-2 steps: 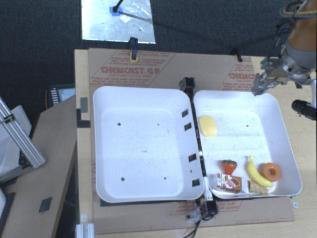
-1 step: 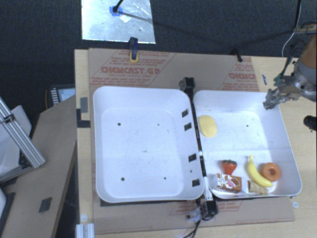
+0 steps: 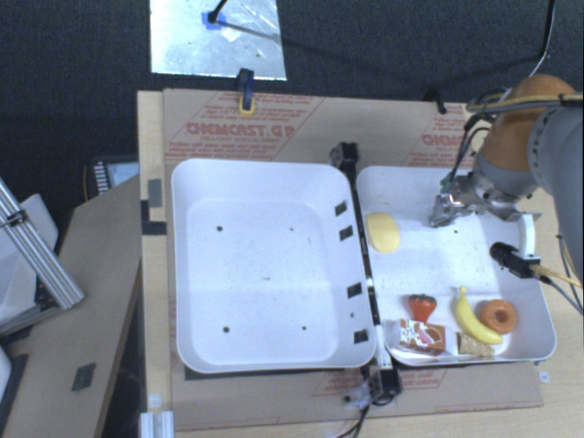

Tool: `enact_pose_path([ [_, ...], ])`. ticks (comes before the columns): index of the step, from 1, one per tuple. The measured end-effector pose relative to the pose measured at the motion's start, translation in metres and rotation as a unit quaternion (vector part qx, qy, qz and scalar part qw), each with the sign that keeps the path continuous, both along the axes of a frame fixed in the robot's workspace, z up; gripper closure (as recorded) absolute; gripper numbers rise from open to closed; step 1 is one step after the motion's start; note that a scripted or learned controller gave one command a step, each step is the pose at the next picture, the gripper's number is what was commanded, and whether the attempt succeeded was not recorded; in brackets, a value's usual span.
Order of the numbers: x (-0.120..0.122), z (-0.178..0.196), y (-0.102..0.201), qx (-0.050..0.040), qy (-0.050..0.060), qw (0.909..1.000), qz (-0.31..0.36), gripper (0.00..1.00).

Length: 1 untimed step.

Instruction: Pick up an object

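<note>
The right bin (image 3: 429, 263) holds a pale yellow lemon-like piece (image 3: 384, 233) near its left wall. Along its front edge lie a red strawberry (image 3: 422, 306), a yellow banana (image 3: 475, 317), an orange ring-shaped piece (image 3: 498, 316), a red and white packet (image 3: 422, 337) and a tan cracker-like piece (image 3: 474, 344). My gripper (image 3: 446, 211) hangs over the back of the right bin, to the right of the lemon-like piece and apart from it. Nothing shows between its fingertips.
The left bin (image 3: 265, 263) sits beside the right one, with a black hinge strip (image 3: 356, 245) between them. Both rest on a cardboard sheet (image 3: 274, 121). A shiny foil square (image 3: 217, 26) lies at the back.
</note>
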<state>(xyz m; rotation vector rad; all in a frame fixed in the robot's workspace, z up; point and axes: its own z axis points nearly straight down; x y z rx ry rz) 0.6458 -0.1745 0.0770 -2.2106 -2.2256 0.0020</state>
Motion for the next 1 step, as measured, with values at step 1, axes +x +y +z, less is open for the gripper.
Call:
enact_pose_path([
  [1, -0.0021, 0.0075, 0.0422, -0.0006, -0.002, 1.0, 0.0, 1.0],
])
